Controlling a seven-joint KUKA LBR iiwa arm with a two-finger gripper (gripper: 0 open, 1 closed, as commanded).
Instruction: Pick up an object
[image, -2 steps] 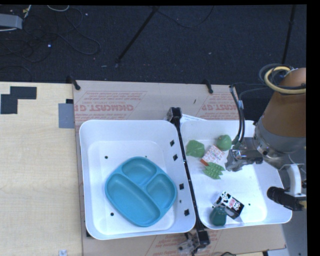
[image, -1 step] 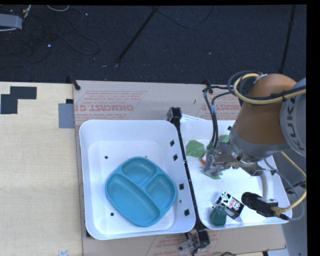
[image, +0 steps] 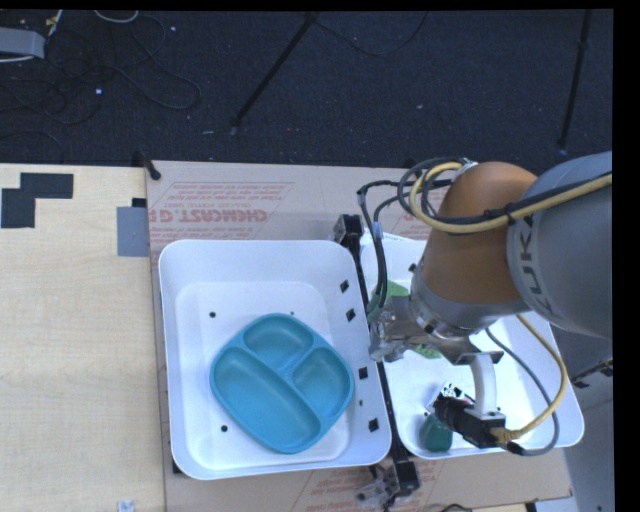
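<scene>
One blue plate (image: 282, 382) lies in the left bin (image: 190, 300); end effector (image: 393, 345) over right bin (image: 532, 402), state unclear

A robotics lab: robot arm (image: 478, 250), floor cables (image: 150, 88).

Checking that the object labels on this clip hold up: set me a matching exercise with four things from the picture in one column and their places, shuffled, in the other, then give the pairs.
Things
1. cardboard sheet
2. small teal thing
3. blue divided plate
4. pale green item

Places
A. left-hand bin, lying flat
B. right-hand bin, partly hidden by the arm
C. beneath both bins
D. right-hand bin, by its edge nearest the view's bottom

Pairs: 1-C; 2-D; 3-A; 4-B
</scene>
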